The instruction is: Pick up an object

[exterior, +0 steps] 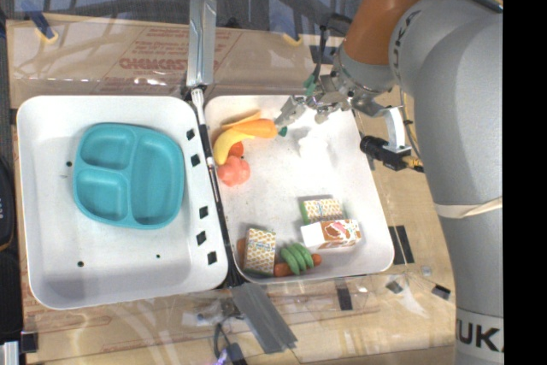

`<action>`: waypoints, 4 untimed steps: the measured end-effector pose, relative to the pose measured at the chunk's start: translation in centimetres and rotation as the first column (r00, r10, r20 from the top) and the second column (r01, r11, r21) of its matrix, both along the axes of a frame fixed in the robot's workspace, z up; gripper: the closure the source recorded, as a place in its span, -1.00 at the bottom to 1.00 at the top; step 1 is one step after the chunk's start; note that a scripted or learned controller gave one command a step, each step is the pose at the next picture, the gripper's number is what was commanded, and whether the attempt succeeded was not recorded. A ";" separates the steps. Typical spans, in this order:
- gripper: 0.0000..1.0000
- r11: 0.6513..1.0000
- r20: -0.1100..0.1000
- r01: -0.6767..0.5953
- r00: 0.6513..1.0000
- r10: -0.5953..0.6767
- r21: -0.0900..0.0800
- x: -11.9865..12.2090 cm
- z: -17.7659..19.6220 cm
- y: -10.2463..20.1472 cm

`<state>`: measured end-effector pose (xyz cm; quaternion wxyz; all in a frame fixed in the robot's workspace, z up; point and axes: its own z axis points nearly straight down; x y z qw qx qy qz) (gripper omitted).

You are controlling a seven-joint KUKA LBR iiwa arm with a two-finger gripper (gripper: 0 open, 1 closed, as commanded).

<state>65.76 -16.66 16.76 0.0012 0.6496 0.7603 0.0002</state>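
Arm: grey KUKA arm with orange band, reaching in from the right over the right bin's far edge.
Gripper: gripper low at the far side of the right bin, fingertips just beside the banana's orange end.
Right bin contents: banana, pink-red fruit touching it; two small cartons; a patterned packet; green peas pod.
Left bin: left bin holds a teal divided plate.
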 end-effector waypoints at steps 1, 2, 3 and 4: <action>-1.00 0.944 -0.004 -0.331 0.944 0.331 0.002 -1.2 -4.8 0.1; -1.00 0.985 -0.007 -0.175 0.985 0.175 -0.005 -0.1 -7.0 5.2; -1.00 0.951 0.001 -0.310 0.951 0.310 -0.001 -2.6 2.7 7.7; -1.00 0.937 -0.002 -0.351 0.937 0.351 0.000 -0.1 -7.6 2.9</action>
